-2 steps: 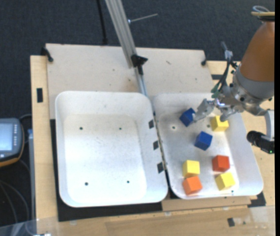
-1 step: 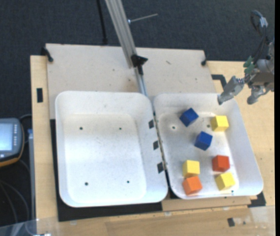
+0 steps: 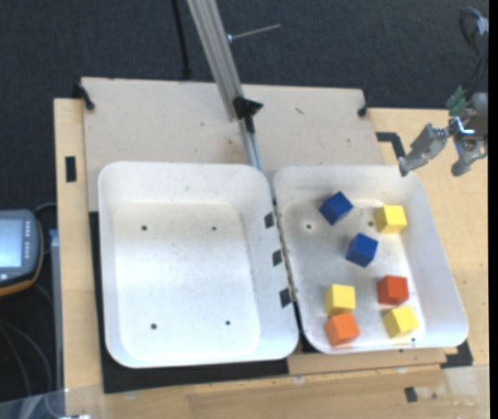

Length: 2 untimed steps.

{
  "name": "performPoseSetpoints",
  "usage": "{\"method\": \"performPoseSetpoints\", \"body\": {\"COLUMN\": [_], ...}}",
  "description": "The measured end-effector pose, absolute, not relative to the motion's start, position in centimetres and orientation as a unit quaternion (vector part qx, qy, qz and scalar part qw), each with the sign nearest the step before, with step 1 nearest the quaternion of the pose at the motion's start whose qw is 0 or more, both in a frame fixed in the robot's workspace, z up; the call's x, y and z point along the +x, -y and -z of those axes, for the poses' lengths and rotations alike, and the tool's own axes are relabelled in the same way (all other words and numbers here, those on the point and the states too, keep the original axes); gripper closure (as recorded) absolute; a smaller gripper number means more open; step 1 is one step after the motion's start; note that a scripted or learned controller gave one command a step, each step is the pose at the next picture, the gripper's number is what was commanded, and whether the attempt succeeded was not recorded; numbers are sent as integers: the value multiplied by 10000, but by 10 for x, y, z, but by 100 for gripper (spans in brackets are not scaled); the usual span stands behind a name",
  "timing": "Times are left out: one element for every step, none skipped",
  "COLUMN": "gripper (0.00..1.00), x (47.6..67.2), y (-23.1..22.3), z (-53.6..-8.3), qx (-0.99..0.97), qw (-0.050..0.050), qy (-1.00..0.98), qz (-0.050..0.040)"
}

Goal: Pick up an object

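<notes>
Now the left bin [image 3: 183, 260] lies bare, and cubes sit in the right bin [image 3: 432, 260]. Nearest the gripper [image 3: 441, 154] is the yellow cube [image 3: 390, 218], toward seven o'clock from it. Fingers look spread, grasping nothing.

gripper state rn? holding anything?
Gripper: fingers spread open, holding nothing, above the right bin's far right corner.

Seven blocks [image 3: 362, 249] scattered across right bin [image 3: 437, 234]; open gaps between them
</notes>
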State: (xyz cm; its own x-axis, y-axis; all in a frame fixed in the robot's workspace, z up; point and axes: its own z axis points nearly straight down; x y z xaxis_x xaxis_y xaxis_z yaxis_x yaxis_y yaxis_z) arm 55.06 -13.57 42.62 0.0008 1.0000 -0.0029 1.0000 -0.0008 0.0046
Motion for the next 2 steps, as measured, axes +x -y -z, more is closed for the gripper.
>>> {"method": "performPoseSetpoints", "body": {"gripper": [0,0], "x": [616,655], "y": [136,128], "z": [-434,-373], "qx": [7055,7054], "qw": [25,-3], "qy": [-7087,-7088], "qz": [-3,14]}}
